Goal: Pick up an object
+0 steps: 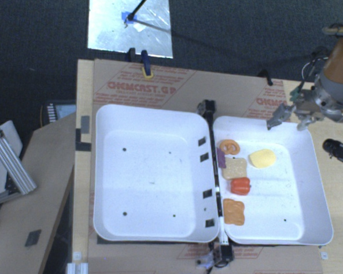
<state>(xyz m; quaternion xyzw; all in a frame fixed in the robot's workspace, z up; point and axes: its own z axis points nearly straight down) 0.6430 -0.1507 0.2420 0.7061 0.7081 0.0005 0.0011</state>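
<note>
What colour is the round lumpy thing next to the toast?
Yellow. The lump lies right of the toast in the camera view.

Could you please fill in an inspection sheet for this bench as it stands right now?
Surface: bench board carries two shallow white bins, left bin and right bin, side by side.
Job's things: in the right bin, near the divider: pretzel-like ring, yellow piece, tan square, red piece, orange piece; all lying loose.
Clutter: purple sliver beside the tan square.
Grippers: gripper open, above the right bin's far rim, holding nothing.
Cables: dark wires at the near edge between the bins.
Surroundings: shiny sheet beyond the bench; metal rail at left.
</note>
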